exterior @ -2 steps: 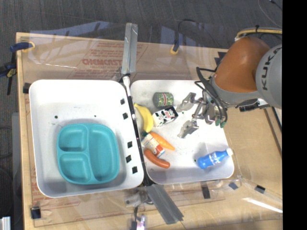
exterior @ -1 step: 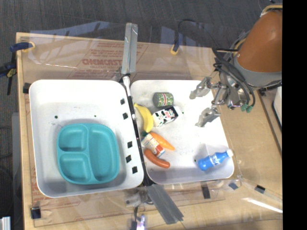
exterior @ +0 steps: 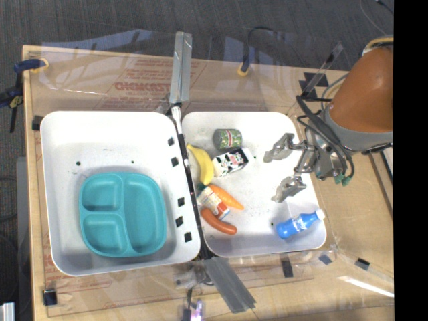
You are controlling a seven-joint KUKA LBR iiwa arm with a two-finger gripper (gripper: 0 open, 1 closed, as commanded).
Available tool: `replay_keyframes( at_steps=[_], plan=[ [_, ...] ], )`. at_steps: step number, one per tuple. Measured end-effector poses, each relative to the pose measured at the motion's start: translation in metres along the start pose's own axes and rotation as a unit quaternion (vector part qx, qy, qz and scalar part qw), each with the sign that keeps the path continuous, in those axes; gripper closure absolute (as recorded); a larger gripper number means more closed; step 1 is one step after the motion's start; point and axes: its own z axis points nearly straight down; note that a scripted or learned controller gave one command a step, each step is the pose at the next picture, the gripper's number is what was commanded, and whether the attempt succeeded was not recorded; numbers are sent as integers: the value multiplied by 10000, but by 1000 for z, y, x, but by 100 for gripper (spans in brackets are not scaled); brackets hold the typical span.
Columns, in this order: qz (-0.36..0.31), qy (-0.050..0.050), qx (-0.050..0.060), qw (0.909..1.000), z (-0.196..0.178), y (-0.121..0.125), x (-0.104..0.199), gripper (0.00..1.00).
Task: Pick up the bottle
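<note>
A small blue bottle with a white cap lies on its side in the front right corner of the right bin. My gripper hovers over the bin's right side, just behind the bottle. Its two grey fingers are spread wide apart, one finger toward the back and the other toward the front. Nothing sits between them.
The right bin also holds a green can, a black-and-white toy, a banana, a carrot, a small carton and a sausage. A teal divided plate lies in the left bin.
</note>
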Motion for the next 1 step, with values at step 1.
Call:
replay_keyframes(
  at_steps=[1],
  plan=[
    [-2,-1,2,10000,-9,0,-2,100]
  ],
)
